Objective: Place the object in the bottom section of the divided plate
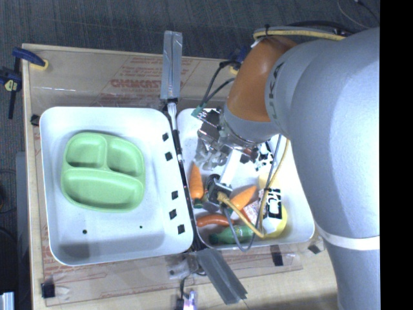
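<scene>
We are down in the right bin [293,173], with the gripper [216,166] lowered among a heap of toy food, and we cannot tell from this slanted view how the jaws stand. The heap crowds the lower half of that bin: an orange carrot [195,181] lying lengthwise along the left wall, a second carrot [242,196] tilted in the middle, a red-orange piece [213,221] below it, a dark green vegetable [227,236] at the bottom wall, and a yellow piece [279,225] on the right. Which one is ours to lift we cannot say; the left carrot lies nearest the gripper.

We judge these to be light, hollow, stiff plastic, smooth and likely to slip or roll. A pinch across the carrot's thick middle, square to its length, looks safest.

The green divided plate [103,170] waits in the left bin [51,231], its wide bottom section [103,191] bare.
</scene>
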Action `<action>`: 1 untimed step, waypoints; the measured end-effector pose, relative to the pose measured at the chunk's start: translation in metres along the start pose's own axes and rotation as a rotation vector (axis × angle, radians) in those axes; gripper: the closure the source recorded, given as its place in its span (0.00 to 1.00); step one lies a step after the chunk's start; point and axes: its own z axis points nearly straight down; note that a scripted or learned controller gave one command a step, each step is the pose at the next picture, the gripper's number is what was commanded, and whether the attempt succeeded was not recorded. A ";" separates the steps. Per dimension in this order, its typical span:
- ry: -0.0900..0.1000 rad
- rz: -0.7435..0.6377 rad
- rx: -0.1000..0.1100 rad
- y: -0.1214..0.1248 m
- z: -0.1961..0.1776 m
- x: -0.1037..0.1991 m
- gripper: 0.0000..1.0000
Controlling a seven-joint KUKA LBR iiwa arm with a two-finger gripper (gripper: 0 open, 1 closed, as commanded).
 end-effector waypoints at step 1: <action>-0.001 -0.199 -0.004 -0.090 0.030 0.104 1.00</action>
